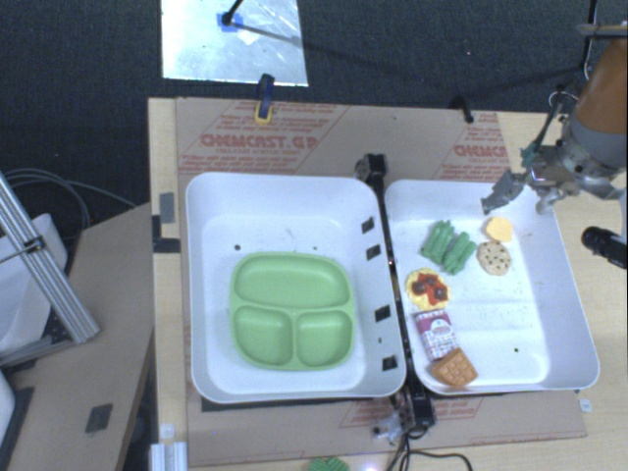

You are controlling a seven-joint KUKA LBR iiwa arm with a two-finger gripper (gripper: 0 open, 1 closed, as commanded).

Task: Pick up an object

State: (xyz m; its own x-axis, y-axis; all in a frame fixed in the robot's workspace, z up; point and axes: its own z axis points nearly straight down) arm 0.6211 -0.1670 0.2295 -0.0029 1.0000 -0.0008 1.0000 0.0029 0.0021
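A grey arm with an orange band reaches in from the right, its pincer hanging above the far edge of the right bin, fingers spread apart and nothing between them. Below and just beside it lie the likeliest candidates for a pick: a yellow piece closest to the fingertips, a chocolate-chip cookie touching or nearly touching it, and a cluster of green beans a little to their left. Nearer the dividing wall sit a small pizza-like disc, a red-and-white wrapped packet and a square cracker. The left bin carries a green three-compartment tray.

The risks, as judged from here: the yellow piece and the cookie lie so close together that a descent between them could nudge one aside or catch both; the flat items offer little height for the fingers to bite, so they may close on air; and the pincer stands near the bin's far wall, which a finger could strike on the way down.

Printed on the brown sheet over the counter, upside-down red lettering appears to read "CHEMCAST GP", repeated at right. The packet's label is too small to read.
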